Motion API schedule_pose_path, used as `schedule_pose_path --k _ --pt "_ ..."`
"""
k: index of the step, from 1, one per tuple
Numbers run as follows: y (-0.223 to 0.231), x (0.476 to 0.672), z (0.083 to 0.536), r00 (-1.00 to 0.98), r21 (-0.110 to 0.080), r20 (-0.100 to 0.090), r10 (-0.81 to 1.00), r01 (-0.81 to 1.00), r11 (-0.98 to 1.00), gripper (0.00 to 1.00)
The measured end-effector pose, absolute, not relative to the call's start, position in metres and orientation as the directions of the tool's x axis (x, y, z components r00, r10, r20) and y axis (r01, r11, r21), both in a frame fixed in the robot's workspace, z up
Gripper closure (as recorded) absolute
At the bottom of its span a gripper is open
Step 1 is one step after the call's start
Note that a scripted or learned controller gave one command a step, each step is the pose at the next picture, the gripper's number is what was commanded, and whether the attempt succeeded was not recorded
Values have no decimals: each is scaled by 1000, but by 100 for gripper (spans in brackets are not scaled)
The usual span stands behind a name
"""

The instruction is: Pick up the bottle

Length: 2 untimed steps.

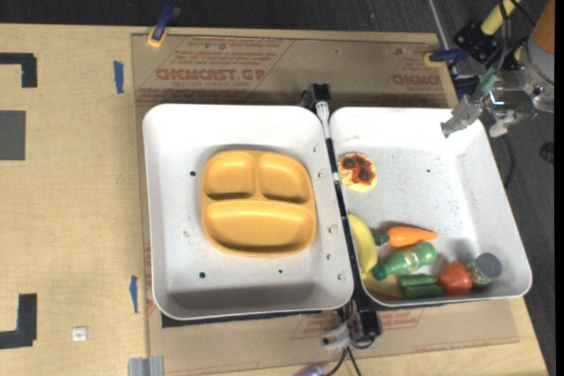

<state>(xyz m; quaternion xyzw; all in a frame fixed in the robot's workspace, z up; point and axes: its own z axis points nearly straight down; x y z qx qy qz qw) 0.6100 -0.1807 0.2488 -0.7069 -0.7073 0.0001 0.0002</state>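
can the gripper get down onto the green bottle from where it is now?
Probably, but tightly. The gripper sits above the right bin's far corner, open path between. The green bottle lies wedged among carrot, banana and tomato.

The gripper (476, 112) hangs over the far right rim of the right bin (423, 167); the bottle (407, 261) lies well nearer the camera and to its left, in that bin's near part, between the carrot (411, 235) behind and the banana (362, 244) to the left; further left, the left bin (176, 189) holds a divided tray (259, 200).
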Motion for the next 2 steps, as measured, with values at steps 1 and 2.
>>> schedule_pose_path --k 1,2 --pt "-77 592 184 81 -2 1 997 997 -81 0" --pt "-19 632 282 262 1 0 965 965 -262 0"
